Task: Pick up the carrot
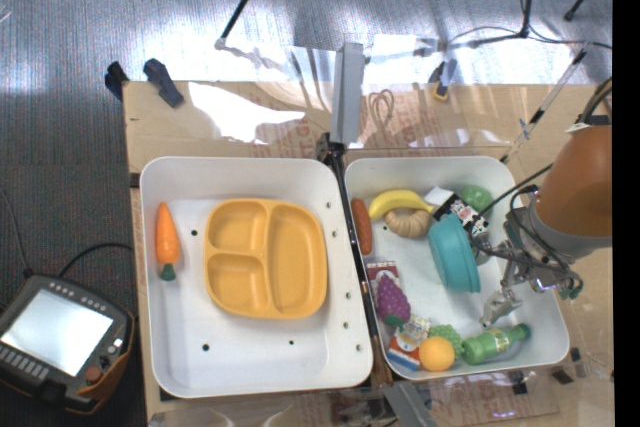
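Task barely begun, by my read. Left bin [150, 315]: yellow divided plate [267, 257] in the middle, the carrot [167, 240] lying untouched along the far-left wall (green end toward the camera). Right bin [555, 315]: the arm's gripper [503, 302] hangs over the toy clutter, well apart from the carrot, nothing between its fingers; how wide they stand, cannot tell.

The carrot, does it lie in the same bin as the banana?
No, the carrot lies in the left bin beside the yellow tray, while the banana lies in the right bin.
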### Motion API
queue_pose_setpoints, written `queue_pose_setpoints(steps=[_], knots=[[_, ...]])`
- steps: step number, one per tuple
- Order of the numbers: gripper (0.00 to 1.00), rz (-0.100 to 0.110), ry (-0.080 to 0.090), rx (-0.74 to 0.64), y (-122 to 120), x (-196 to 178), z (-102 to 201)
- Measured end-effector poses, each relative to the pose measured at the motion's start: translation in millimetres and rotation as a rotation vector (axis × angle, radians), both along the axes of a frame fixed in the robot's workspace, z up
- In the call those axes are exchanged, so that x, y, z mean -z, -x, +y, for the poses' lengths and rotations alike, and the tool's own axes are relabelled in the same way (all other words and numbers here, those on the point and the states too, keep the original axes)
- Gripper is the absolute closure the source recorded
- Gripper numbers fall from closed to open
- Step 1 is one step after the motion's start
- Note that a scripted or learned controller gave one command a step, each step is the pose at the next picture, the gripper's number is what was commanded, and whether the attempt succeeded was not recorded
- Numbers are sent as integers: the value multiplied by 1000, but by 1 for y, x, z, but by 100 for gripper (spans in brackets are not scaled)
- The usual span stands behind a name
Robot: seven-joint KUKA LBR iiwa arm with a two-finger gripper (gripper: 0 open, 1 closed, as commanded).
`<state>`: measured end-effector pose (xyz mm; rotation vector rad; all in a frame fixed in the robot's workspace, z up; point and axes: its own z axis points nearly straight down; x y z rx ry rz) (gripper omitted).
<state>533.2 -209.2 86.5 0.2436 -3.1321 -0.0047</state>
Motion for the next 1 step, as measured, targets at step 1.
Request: queue_pose_setpoints(steps=[1], knots=[[100, -5, 0, -7, -3, -12, 3]])
